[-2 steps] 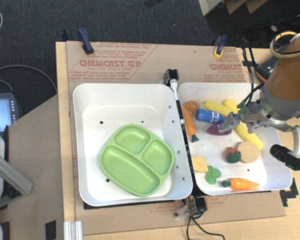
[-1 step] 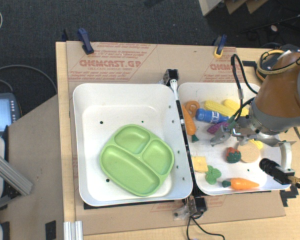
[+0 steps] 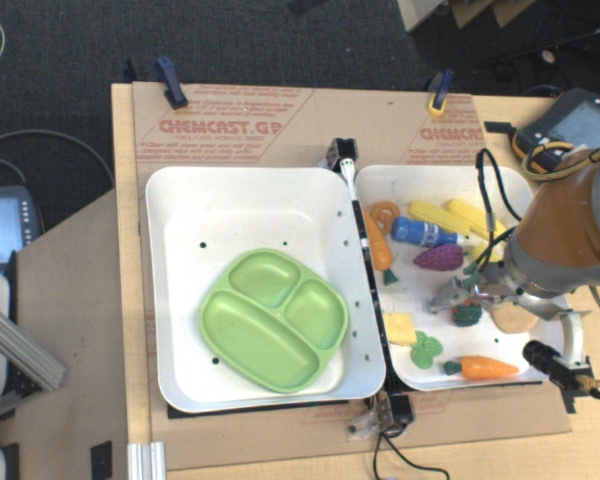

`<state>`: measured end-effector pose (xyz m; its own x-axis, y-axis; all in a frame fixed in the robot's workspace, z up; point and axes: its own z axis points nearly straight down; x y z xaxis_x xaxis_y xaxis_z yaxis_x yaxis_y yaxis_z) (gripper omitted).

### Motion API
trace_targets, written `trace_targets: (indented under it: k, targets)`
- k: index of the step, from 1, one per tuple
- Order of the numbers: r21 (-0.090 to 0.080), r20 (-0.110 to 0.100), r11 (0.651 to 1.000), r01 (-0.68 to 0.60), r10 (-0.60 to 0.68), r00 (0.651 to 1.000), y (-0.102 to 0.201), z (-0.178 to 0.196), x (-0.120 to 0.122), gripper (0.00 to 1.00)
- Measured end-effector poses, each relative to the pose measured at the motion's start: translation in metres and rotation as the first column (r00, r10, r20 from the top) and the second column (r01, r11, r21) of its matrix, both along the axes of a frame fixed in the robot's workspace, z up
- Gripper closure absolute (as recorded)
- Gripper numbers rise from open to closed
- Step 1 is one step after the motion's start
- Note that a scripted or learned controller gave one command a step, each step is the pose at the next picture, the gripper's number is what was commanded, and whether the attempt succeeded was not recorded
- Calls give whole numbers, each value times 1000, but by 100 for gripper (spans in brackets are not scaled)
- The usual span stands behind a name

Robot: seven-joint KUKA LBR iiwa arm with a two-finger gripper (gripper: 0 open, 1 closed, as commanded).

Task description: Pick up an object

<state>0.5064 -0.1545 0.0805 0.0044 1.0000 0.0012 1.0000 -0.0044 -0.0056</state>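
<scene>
The tabletop carries 2 shallow white bins side by side. The left bin holds a green divided plate, 3 compartments, lying toward 5 o'clock of that bin's centre.

The right bin holds the candidates for picking. Along its 9 o'clock edge lies an orange carrot-like piece, with a yellow cheese wedge lower down and a green leafy piece just below that. Toward 12 o'clock sits a blue bottle-shaped toy, with yellow corn-like pieces above and to its right; a purple piece lies just beneath the bottle. At 6 o'clock a second carrot rests near the front wall.

The arm comes in from 3 o'clock, and the tool sits low near the bin's centre, right at a small dark green object. I judge this to be the closing-in or grasping step on that green object. Whether the tool is released or clenched I cannot tell; its tips blur into the clutter.

Next, it probably needs a firm closure on the green object, then a straight lift clear of the purple piece at 11 o'clock and a tan piece at 3 o'clock, both near.
</scene>
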Motion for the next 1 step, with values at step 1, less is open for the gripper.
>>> trace_targets:
  k: [1]
  targets:
    - [-2, 9, 1000, -2, 2, 1000, 2, 15, 2, 100]
